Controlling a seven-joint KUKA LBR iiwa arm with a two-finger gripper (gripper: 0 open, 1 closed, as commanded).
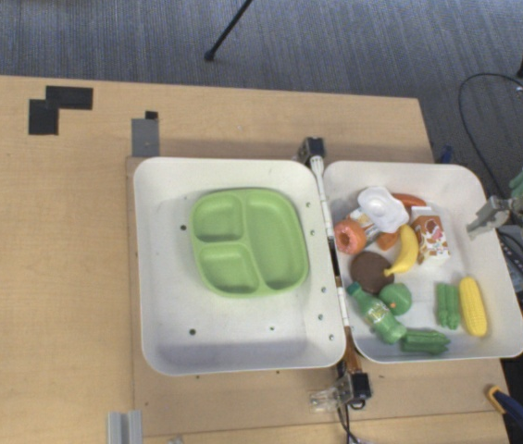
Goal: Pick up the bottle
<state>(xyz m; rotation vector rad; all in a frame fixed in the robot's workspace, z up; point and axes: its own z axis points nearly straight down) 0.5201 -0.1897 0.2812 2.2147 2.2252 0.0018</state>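
The bottle (377,314) is green with a pale label. It lies on its side in the right bin (506,336), near that bin's front left corner, with its cap pointing toward the divider between the bins. A round green toy (396,296) touches its right side. A brown round piece (369,268) sits just behind it, and a green cucumber-like piece (425,342) lies just in front of it.
The right bin also holds a banana (407,251), a donut (349,237), a white cup (381,209), a corn cob (472,305) and other toy food. In the left bin (164,340) lies a green divided plate (247,241). A metal fixture with cables (511,209) stands at the right bin's outer edge.
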